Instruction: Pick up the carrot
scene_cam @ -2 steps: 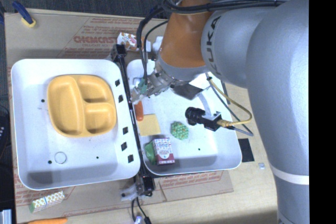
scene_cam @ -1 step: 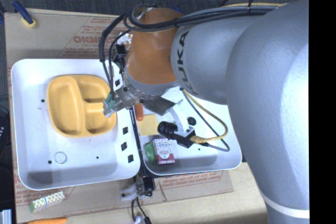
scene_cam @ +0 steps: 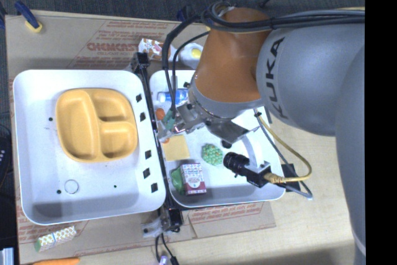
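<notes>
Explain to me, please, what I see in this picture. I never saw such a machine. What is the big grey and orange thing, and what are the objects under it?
The big grey and orange thing is a robot arm, seen by one camera fixed above the bench and looking down at a slant. The arm reaches in from the right.

On the bench stand two shallow white bins. The left bin holds a yellow divided plate. Over the right bin hangs the arm, hiding much of it. In this bin lie a yellow flat square, a green bumpy ball, a small red and white carton and a small orange piece near the bin's left wall, perhaps the carrot.

The gripper is low, near that orange piece. Whether it holds anything, I cannot tell.
</notes>
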Available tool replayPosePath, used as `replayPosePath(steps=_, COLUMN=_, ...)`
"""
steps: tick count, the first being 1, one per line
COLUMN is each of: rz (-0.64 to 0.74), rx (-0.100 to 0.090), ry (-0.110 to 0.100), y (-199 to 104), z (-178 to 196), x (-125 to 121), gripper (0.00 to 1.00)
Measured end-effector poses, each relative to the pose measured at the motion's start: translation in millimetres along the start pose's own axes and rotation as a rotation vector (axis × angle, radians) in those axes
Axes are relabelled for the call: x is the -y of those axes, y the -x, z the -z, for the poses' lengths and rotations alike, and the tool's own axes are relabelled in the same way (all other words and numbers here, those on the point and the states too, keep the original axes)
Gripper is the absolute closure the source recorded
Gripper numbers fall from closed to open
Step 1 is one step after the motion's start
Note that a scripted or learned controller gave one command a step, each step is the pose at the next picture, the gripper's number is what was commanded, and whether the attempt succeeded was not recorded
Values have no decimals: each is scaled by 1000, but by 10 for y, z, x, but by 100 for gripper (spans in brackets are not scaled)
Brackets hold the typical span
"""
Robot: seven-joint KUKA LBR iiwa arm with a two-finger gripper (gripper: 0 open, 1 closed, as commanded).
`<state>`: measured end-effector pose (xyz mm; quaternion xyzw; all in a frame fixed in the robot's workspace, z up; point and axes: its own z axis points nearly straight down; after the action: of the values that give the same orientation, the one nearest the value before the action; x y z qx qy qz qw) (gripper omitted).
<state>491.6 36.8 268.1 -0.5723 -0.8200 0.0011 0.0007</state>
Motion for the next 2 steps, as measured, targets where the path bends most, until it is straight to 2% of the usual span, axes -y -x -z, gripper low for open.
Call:
replayPosePath(steps=1, rz=-173, rx=0, ry=1, y=557, z=61, x=-253, gripper=100)
replayPosePath(steps=2, rz=-313, rx=-3, ry=-4, y=-4, z=-773, x=170, gripper=100)
